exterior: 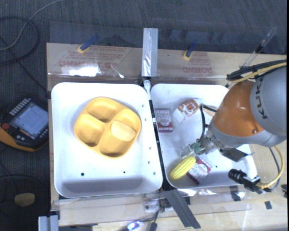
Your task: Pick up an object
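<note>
In the right bin lie a yellow corn cob, a red packet right beside it, a small red box near the bin's left wall and an orange-and-white packet at the back. My gripper hangs low over this bin, just above and to the right of the corn cob. The grey and orange wrist hides the bin's right half. Nothing shows held in the gripper.
The left bin holds a yellow four-compartment dish. A ridge separates the two bins. A teach pendant lies on the floor at the left. Cables run along the right side of the bench.
</note>
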### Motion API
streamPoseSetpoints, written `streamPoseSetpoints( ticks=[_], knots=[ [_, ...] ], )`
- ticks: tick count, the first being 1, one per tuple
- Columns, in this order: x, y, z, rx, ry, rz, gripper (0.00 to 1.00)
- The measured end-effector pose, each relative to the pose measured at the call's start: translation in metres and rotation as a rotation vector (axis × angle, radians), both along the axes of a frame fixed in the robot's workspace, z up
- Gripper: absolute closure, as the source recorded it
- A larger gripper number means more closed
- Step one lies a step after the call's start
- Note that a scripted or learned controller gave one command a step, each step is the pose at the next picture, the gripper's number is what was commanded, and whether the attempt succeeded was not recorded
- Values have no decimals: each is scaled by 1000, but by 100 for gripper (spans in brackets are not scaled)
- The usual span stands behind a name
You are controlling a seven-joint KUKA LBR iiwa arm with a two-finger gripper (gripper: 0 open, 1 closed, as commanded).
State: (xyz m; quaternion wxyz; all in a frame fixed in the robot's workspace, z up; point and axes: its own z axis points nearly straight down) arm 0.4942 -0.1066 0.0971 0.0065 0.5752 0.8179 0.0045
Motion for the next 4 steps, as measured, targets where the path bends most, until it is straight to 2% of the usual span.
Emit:
streamPoseSetpoints(
  ticks=[1, 2, 3, 4],
  knots=[
    [8, 9, 126, -2, 21, -167, 100],
    [36, -43, 196, -3, 20, -115, 100],
    [31, 21, 127, 1, 24, -126, 100],
    [31, 21, 127, 0, 24, -126, 0]
  ],
)
